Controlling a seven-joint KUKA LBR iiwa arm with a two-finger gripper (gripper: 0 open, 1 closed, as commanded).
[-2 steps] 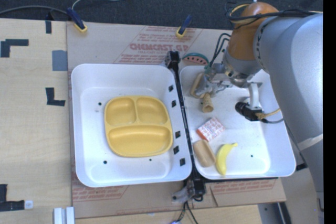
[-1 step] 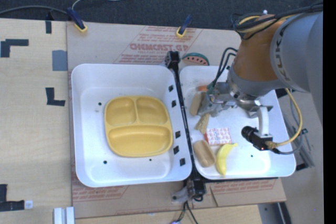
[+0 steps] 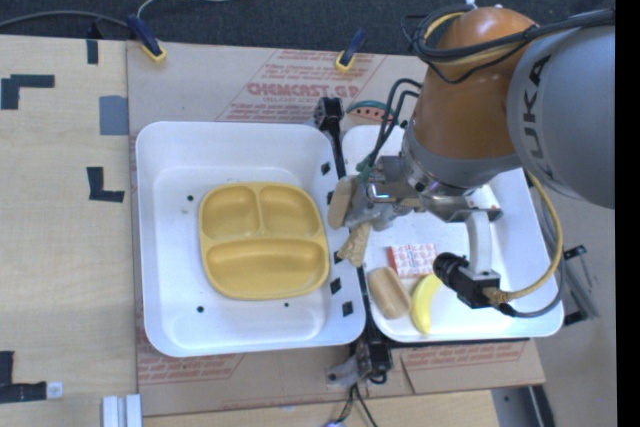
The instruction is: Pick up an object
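Hot dog bun [image 3: 388, 293] lay in right bin [image 3: 530, 315], at its 7 o'clock corner, touching banana [image 3: 425, 301] at its 3 o'clock. Red-and-white packet [image 3: 412, 258] sat just at 12 o'clock of both. Claw [image 3: 362, 205] hung over the divide btwn bins, w/ tan pieces [image 3: 343, 205] by it; couldn't tell if open or closed. Left bin [image 3: 160, 245] held yellow divided plate [image 3: 263, 240] at centre. Surface [image 3: 60, 245] at 9 o'clock carried black tape marks [image 3: 100, 185].
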